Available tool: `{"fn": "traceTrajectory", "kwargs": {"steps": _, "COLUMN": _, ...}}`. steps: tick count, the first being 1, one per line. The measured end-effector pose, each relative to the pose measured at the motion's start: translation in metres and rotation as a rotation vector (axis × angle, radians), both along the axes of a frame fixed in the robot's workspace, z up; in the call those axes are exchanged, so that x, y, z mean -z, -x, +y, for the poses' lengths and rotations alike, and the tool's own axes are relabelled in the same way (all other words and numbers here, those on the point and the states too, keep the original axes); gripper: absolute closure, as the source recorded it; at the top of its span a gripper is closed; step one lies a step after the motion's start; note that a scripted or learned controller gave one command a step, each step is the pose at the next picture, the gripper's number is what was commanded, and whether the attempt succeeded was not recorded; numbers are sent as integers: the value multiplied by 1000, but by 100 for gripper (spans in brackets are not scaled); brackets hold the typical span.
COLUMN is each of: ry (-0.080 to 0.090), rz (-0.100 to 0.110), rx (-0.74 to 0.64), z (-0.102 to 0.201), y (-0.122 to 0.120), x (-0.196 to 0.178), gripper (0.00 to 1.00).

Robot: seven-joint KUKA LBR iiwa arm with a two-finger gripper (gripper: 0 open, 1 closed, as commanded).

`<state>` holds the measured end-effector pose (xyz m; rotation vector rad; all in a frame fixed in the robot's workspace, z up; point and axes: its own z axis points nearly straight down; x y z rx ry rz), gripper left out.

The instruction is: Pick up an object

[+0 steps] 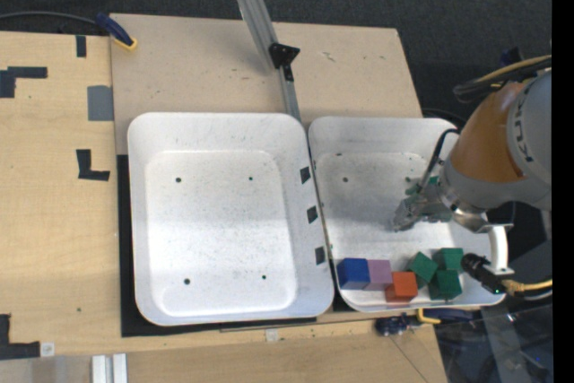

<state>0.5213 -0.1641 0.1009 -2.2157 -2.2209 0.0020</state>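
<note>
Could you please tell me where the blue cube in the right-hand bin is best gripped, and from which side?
Probably from above, closing on the small blue cube across its far and near faces. Its left side sits close to the white bin's wall and its right side meets the lilac cube, so those faces look blocked. The end effector sits further back in the bin.

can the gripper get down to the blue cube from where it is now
Probably yes. The gripper is in the same right bin, and the blue cube lies uncovered at the row's end, though the purple block touches it.
</note>
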Motion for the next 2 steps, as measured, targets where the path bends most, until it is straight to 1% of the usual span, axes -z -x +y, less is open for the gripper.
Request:
{"fn": "traceTrajectory", "kwargs": {"steps": 1, "ry": 3, "rz": -8, "rx": 0, "z": 7, "y": -8, "x": -56, "gripper": 100}}
{"fn": "traceTrajectory", "kwargs": {"steps": 2, "ry": 3, "rz": -7, "rx": 0, "z": 9, "y": -6, "x": -99, "gripper": 100}}
